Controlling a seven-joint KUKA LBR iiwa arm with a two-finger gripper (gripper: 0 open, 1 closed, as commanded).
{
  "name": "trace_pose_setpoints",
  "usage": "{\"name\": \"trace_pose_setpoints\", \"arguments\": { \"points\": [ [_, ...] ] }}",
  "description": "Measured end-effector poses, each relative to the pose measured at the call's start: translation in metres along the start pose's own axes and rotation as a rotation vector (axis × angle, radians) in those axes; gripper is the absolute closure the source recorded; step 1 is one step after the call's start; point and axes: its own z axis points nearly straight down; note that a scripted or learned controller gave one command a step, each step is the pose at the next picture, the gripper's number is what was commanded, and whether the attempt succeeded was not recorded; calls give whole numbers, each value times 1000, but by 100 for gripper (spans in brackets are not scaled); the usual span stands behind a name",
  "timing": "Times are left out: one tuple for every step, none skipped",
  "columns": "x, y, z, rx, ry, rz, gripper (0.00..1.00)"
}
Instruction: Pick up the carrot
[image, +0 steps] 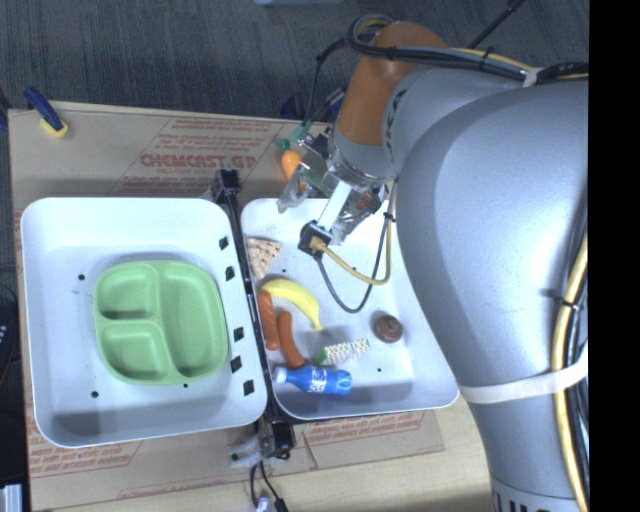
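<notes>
Gripper (296, 178) raised above the right bin's (425, 385) far-left corner, fingers closed on the carrot (289, 163). Banana (291, 297), sausages (279, 331) and bottle (313, 379) below; left bin holds a green tray (160, 320).

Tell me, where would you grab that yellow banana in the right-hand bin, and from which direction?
Probably around its thick middle, coming straight down from above. The banana lies flat and curved on the floor of the right bin, so its narrow width is easiest to span there. Close across the curve, minding the two orange-red sticks lying close by its lower-left end.
</notes>
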Motion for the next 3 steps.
{"name": "trace_pose_setpoints", "arguments": {
  "points": [
    [0,-1,-9,5,-2,-6,100],
    [-12,-60,-73,2,-2,235,100],
    [-7,-117,-74,3,-2,26,100]
  ]
}}
